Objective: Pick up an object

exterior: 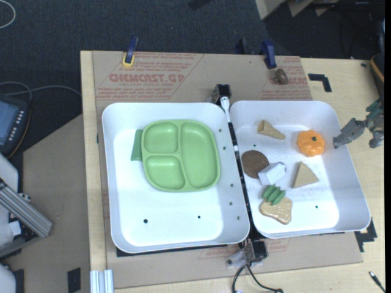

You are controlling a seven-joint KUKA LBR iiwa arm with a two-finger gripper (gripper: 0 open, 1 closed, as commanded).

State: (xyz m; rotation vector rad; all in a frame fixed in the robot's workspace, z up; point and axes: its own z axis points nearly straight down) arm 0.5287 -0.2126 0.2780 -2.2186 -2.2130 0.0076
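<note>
The right bin [351, 207] holds several small items: an orange pumpkin [311, 143], a tan wedge [269, 130], a brown round disc [254, 161], a white block [272, 173], a tan triangle [305, 176], a green piece [274, 194] and a tan toast-shaped piece [277, 210]. My gripper [359, 138] hangs over the right rim of this bin, just right of the pumpkin. Its fingers are open, with nothing between them.
The left bin [125, 221] holds a green divided plate [181, 154]. A black divider [234, 157] runs between the bins. Clamps [130, 52] sit on the cardboard at the back. Cables and gear lie off the bench at left.
</note>
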